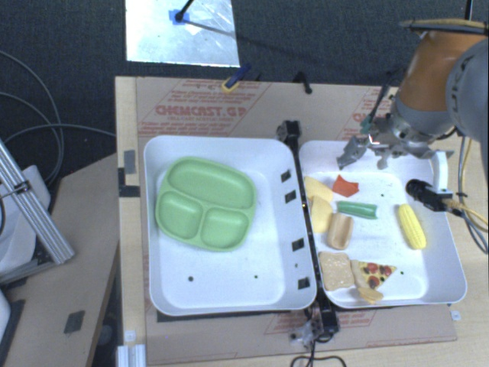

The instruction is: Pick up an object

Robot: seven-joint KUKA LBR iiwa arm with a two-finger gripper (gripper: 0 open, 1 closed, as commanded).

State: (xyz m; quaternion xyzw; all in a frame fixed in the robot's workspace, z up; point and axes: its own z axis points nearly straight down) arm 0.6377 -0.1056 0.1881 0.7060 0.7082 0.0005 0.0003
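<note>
Robot arm poised over the right bin (439,285) of toy food.
The fingers (350,156) are seen spread open, holding nothing, just above a red piece (345,185); it is judged light, stiff, best pinched across its edges.

One fixed camera looks down aslant on both bins (229,300).

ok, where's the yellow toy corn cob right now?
The yellow toy corn cob lies in the right white bin, near its right wall in the camera view, just right of the green stick-shaped toy and below the gripper.
</note>
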